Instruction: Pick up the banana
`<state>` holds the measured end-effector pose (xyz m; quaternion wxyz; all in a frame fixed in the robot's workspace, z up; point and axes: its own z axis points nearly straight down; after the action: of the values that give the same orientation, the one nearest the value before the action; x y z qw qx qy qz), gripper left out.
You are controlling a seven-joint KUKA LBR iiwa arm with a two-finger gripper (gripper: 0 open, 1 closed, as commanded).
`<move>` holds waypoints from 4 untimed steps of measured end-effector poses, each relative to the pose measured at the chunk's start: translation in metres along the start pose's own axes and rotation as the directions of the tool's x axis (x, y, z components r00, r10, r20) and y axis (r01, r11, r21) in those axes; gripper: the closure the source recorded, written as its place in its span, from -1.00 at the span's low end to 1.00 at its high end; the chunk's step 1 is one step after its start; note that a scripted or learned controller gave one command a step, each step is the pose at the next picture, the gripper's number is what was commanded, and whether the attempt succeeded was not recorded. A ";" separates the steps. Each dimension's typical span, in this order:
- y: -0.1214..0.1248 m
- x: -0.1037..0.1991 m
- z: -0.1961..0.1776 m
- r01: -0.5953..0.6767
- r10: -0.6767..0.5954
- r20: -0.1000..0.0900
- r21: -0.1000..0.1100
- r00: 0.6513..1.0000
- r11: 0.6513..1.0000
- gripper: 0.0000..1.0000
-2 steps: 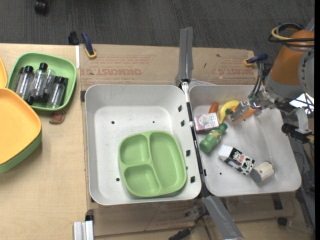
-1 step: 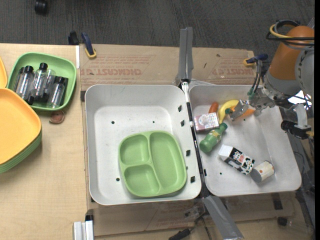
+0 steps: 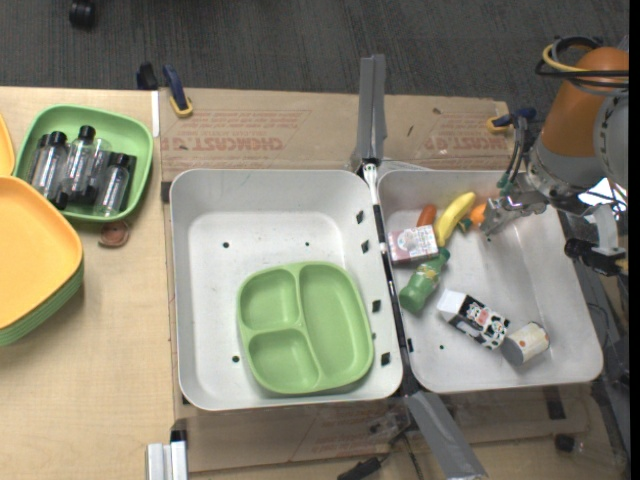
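Observation:
The yellow banana (image 3: pixel 455 215) lies slanted in the right bin (image 3: pixel 560 298), near its back left corner. A small orange piece (image 3: pixel 478 211) sits right beside the banana's upper end. My gripper (image 3: pixel 497 213) hangs low over the bin just right of that orange piece, a short way from the banana. Nothing shows in its grasp. The grey arm with its orange band (image 3: pixel 585 108) reaches in from the right.
Around the banana lie a red-orange carrot-like item (image 3: pixel 428 214), a pink box (image 3: pixel 413 243), a green bottle (image 3: pixel 422 283), a black-and-white carton (image 3: pixel 473 318) and a small cylinder (image 3: pixel 527 342). The left bin (image 3: pixel 200 268) holds a green divided plate (image 3: pixel 303 325).

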<state>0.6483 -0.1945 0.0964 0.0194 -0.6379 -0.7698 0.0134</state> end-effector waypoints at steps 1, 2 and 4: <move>0.006 -0.006 0.007 0.023 -0.023 0.010 -0.030 1.000 0.999 1.00; 0.003 0.007 0.005 0.039 -0.039 0.015 -0.042 0.999 0.998 1.00; 0.008 0.012 0.010 -0.327 0.327 -0.002 -0.026 0.945 0.945 1.00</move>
<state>0.6535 -0.1814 0.0866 0.0079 -0.7568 -0.6536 0.0072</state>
